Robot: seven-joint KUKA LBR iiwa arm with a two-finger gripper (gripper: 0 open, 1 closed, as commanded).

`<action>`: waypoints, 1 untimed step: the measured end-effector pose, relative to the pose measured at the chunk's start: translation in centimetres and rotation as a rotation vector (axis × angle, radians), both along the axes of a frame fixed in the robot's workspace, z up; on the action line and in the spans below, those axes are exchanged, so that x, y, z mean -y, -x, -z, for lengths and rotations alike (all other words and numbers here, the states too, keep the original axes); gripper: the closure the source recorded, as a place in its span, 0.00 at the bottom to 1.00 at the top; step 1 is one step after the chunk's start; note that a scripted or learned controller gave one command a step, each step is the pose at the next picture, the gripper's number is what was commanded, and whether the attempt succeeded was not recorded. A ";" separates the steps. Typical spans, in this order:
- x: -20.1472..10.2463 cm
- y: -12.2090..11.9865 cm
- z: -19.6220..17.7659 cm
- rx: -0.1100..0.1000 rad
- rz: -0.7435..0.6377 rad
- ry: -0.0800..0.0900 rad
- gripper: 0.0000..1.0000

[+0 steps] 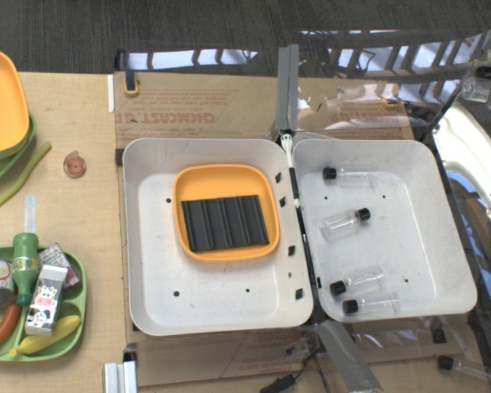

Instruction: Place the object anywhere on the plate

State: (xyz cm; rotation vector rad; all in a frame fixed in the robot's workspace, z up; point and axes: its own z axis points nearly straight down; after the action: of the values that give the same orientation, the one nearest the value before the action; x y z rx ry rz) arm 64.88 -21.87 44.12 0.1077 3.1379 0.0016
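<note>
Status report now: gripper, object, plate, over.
Dark ribbed object lies flat on orange plate, left bin. Four clear vials in right bin, apart from plate. Nothing in the way.

Even, bright overhead light falls across the scene, and the two white bins come close to washing out. Shadows are soft and short. Glare burns out a strip at the right edge. Focus is fairly sharp, slightly softer toward the corners.
</note>
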 end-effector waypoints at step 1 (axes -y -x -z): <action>0.3 0.2 0.0 0.000 -0.308 0.000 1.00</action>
State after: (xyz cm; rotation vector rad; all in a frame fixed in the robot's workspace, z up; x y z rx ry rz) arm 64.72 -22.18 44.09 -0.3750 3.1172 0.0024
